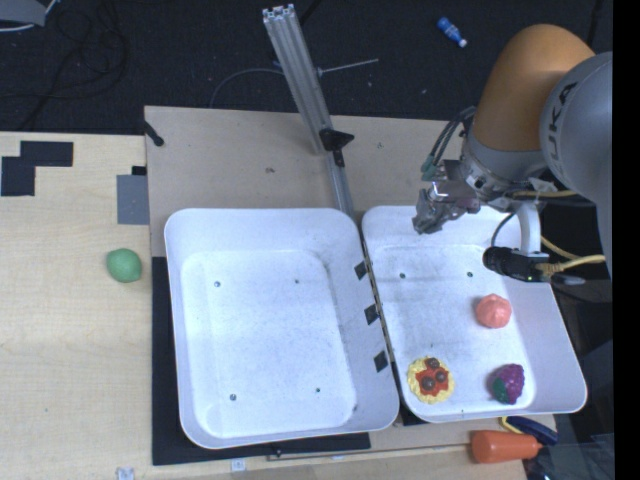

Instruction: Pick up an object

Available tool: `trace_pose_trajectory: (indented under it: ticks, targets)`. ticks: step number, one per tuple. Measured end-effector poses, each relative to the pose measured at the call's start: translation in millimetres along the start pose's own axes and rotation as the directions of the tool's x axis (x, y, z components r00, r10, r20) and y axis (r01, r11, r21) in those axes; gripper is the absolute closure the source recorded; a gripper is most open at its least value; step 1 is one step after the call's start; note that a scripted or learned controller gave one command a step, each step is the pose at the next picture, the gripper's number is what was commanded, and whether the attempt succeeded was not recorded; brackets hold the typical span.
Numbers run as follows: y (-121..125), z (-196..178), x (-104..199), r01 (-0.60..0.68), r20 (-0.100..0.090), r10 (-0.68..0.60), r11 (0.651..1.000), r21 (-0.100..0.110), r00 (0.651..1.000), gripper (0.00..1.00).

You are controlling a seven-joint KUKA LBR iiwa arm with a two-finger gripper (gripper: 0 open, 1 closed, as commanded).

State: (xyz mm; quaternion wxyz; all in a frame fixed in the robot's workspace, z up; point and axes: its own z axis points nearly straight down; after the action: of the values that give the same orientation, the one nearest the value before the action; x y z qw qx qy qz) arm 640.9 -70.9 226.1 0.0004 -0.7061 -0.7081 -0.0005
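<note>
The right bin (560, 353) holds a rounded pink piece (493, 311), a purple grape cluster (508, 382) in the near right corner, and a flat yellow round (430, 379) with red spots; none shows a clear long axis; the tool (432, 214) hangs over the bin's far left corner, nothing visibly in it; how far open, I cannot tell; a green ball (124, 265) lies on the counter (60, 298) left.

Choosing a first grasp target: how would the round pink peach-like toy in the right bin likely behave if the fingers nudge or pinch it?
The round pink peach-like toy looks near-spherical, so a nudge would probably roll it. It sits apart from the bin wall, so nothing nearby would stop it. Its smooth-looking skin may slip from an off-centre pinch by the gripper.
</note>
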Motion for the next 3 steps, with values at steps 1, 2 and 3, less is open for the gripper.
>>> trace_pose_trajectory:
  ticks: [1,2,3]
  targets:
    - [4.9,-10.1,46.9,0.000,0.000,0.000,1.000,0.000,1.000,1.00]
    - [7.3,-17.6,96.1,0.000,0.000,0.000,1.000,0.000,1.000,1.00]
    - [9.6,-19.6,149.6,0.000,0.000,0.000,1.000,0.000,1.000,1.00]
